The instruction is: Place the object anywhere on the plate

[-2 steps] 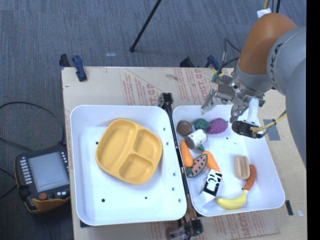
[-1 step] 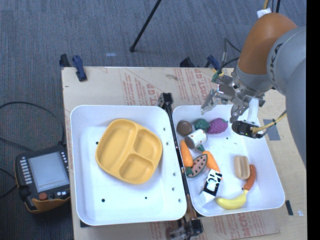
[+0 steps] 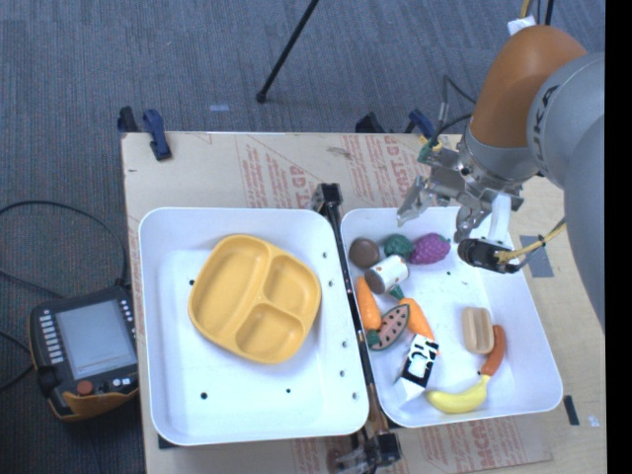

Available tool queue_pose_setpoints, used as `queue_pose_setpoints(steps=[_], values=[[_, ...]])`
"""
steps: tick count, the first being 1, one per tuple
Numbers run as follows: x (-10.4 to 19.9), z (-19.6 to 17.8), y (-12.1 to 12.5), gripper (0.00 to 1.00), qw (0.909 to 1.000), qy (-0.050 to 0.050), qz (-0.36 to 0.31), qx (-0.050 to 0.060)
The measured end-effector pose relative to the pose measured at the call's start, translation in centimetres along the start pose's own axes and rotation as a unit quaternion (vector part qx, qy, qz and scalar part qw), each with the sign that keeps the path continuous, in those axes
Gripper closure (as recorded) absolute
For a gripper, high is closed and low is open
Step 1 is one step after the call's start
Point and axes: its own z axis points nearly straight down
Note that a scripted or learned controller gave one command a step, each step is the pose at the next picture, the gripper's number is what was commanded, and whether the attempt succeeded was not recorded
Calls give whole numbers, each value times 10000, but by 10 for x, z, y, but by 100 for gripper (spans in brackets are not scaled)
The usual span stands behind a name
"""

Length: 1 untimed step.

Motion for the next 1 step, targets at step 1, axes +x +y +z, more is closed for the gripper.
queue_pose_setpoints(steps=[1], values=[[0, 0, 0, 0, 10000, 0, 0, 0]])
